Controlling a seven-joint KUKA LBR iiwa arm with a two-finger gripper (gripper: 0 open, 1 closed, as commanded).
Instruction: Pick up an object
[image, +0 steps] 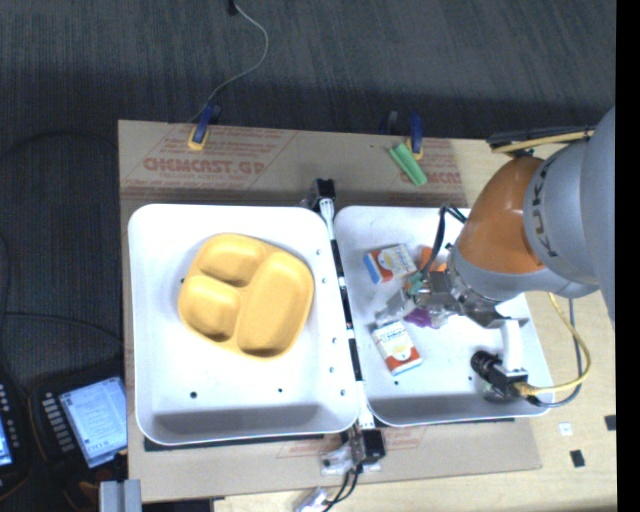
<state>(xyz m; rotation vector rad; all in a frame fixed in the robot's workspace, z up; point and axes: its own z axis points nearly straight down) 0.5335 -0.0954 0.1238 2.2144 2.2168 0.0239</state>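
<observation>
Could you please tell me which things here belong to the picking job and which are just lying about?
For the job:
tool
orange-and-white cartons
purple thing
yellow tray
right bin
left bin

Lying about:
green marker
blue clamps
handheld screen

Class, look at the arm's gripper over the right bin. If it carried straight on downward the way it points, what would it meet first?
Most likely the small purple object just below the gripper, beside the orange-and-white carton. Depth is hard to judge from one slanted view, so the bin floor could come first.
</observation>
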